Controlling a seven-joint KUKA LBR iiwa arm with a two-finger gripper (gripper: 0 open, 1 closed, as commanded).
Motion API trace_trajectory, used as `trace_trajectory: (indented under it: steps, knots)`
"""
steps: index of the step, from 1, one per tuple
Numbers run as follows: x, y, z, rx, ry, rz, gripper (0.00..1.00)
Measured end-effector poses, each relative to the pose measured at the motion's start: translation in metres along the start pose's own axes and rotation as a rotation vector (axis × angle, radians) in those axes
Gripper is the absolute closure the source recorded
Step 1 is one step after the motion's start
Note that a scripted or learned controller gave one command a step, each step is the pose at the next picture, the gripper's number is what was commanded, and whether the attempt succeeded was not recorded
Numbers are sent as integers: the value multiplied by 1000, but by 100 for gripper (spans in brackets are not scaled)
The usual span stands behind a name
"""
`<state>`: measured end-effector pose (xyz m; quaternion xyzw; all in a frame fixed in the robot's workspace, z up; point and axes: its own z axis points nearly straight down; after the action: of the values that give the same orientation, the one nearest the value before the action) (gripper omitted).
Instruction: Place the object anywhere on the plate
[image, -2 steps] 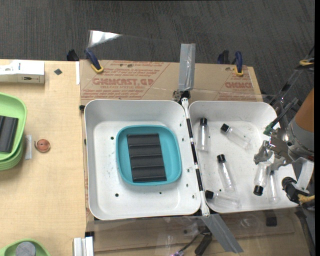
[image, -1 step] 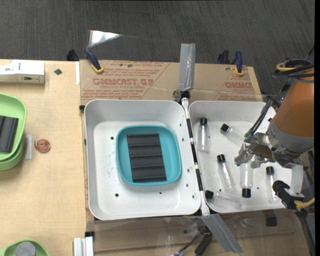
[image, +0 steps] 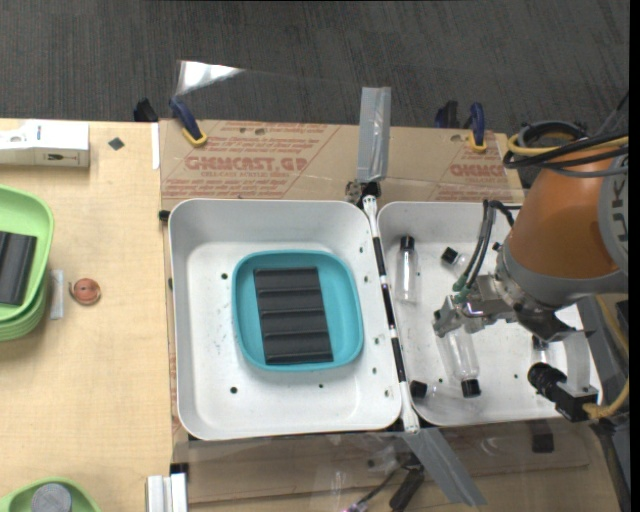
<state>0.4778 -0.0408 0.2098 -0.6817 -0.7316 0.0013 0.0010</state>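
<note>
One claw (image: 447, 320) hovers over the right bin (image: 500, 400); whether it is clenched or released cannot be told. Just beside it, toward the view's bottom, lies a clear black-capped vial (image: 461, 358), probably light, stiff and slippery; grip it across mid-barrel. A second vial (image: 407, 268) lies up-left of the claw. The teal plate (image: 245, 300), bearing a black ridged block (image: 292, 315), sits well left.

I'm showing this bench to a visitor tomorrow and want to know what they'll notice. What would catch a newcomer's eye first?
The teal plate in the middle of the left bin stands out most, with a black ridged block lying on it. Next is the arm with its orange band at the right, its tool low over the right bin, close above a clear tube with a black cap.
</note>
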Motion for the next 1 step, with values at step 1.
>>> trace_trajectory:
  steps: [1]
  knots:
    - [53, 12, 9, 1, 0, -249, 100]
